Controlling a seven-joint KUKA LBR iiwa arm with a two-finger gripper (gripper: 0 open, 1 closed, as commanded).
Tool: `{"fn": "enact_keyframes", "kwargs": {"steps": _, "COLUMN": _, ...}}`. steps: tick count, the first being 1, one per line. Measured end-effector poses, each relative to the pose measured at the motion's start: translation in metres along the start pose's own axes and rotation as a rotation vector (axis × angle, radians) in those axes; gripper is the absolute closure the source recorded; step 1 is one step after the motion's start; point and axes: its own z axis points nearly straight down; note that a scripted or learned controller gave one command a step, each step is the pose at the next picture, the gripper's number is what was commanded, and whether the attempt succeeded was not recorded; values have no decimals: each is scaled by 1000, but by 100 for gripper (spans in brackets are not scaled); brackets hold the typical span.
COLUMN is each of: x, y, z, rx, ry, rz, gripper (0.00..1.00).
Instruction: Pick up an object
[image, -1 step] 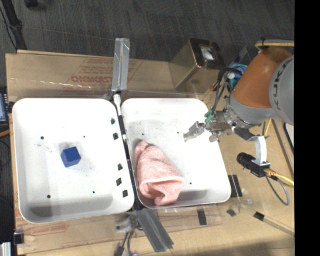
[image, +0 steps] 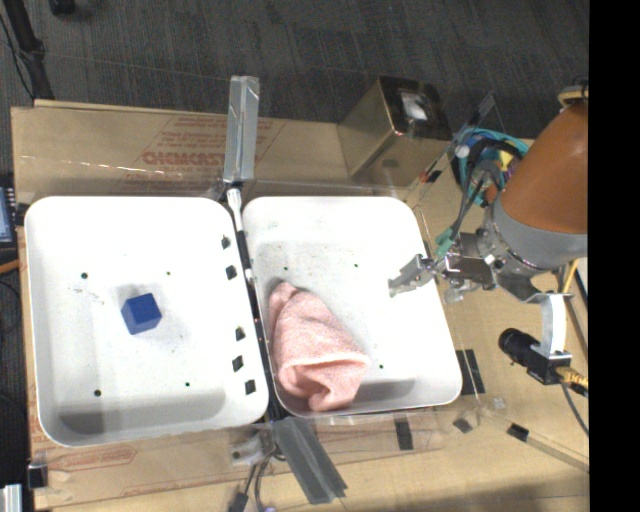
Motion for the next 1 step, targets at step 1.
{"fn": "enact_keyframes", "kwargs": {"steps": 1, "x": 80, "y": 37, "z": 72, "rx": 6, "ry": -1, "rz": 36, "gripper": 0}}
